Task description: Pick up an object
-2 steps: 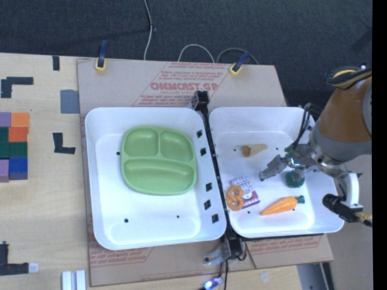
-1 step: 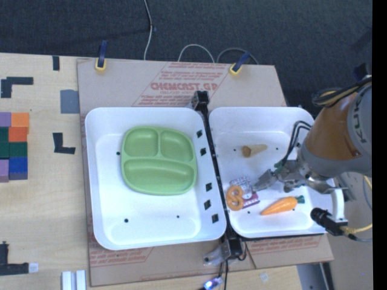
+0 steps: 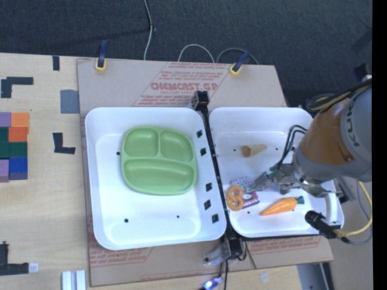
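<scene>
Right bin [image 3: 302, 116]: shallow white plastic tray, smooth, rounded corners, holding four loose items. Gripper [image 3: 259, 182]: grey metal, two slim fingers reaching leftward and slightly down from the orange-banded wrist; whether the fingers are open or closed cannot be told, and nothing is seen held between them. Nearest item: a small packet [image 3: 246, 187], flat, printed in pink and white, lying at or just under the fingertips, probably the intended pick. Just to its left and touching it, an orange pretzel [image 3: 234, 197], glossy toy plastic, looped. Carrot [image 3: 279, 206]: orange tapered body with green top, smooth, long axis running left-right with a slight upward tilt to the right, lying just below the gripper body, near the bin's front wall. Cone piece [image 3: 253, 150]: small, tan, matte, well apart toward the back of the bin. Left bin [image 3: 97, 222]: same make, holding a green plate [image 3: 159, 161], three-compartment, rounded, moulded plastic.
</scene>
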You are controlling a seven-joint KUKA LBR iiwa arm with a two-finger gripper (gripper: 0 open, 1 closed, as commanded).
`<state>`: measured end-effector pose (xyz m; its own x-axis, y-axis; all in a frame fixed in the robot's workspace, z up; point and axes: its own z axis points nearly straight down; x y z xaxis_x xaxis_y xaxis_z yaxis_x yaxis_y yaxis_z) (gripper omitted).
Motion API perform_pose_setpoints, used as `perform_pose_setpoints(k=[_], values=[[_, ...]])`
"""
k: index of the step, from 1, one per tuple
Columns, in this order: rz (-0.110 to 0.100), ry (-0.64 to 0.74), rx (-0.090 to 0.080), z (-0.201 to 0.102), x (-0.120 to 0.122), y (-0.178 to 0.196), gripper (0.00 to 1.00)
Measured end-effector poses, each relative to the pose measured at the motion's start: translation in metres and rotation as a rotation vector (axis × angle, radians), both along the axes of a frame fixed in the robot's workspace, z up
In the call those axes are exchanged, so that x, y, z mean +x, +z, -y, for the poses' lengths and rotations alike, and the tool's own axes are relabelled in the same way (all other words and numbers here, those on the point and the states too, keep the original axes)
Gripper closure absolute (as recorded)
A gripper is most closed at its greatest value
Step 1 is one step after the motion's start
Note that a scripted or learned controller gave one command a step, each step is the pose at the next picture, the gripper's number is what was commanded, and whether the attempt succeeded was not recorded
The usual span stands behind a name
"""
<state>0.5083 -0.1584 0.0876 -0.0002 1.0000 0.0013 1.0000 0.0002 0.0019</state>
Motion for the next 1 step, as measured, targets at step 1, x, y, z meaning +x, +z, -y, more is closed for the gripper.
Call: perform_pose_setpoints(k=[1], values=[[0.008,0.002,-0.001,-0.0016,0.0024,0.0117,1.0]])
